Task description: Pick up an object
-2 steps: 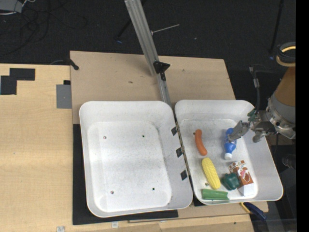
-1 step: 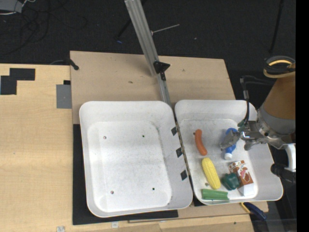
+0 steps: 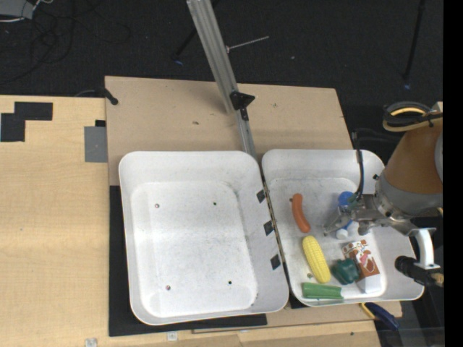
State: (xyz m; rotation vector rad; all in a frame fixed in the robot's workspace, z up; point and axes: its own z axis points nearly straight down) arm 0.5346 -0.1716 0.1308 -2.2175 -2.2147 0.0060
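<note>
Pincer (image 3: 347, 219) hovers just beside the yellow plastic corn cob (image 3: 315, 257), opening unreadable; approach underway, descent and closing come next.

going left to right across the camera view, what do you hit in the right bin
hot dog → corn cob → dark green toy → carton with red print. The gripper hangs over the bin's middle, above a blue object whose place in the order is unclear.
</note>
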